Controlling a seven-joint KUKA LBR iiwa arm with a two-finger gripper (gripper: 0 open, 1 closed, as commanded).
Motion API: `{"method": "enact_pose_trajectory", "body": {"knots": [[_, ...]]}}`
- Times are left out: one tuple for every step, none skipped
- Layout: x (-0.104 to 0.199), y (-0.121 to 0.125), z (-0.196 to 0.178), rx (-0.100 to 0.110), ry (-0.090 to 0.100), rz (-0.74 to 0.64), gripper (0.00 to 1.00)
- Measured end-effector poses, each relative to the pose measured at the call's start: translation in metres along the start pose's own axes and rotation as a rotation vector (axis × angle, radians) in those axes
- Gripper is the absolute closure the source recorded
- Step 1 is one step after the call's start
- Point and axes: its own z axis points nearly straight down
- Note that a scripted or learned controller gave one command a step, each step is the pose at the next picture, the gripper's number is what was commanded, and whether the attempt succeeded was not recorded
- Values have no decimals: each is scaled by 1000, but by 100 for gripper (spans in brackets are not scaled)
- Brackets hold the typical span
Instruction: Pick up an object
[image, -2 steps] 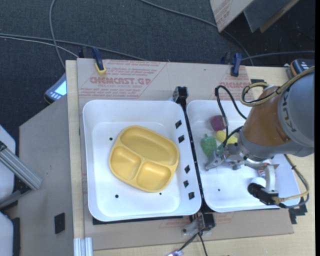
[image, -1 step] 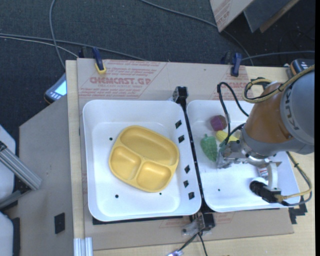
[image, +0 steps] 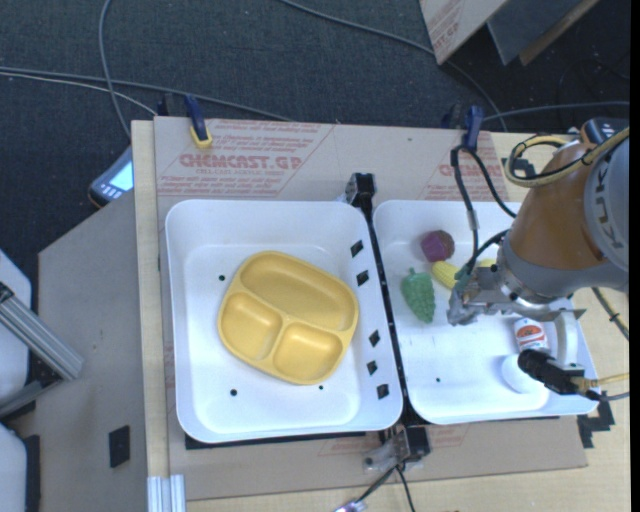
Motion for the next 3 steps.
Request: {"method": "enact_pose_trajectory", "body": {"knots": [[-3, -2, -44, -1, 0, -1, 100], [-8, 1, -89, -2, 0, -1, 100], [-9, 9, -134, -2, -1, -2, 100]]}}
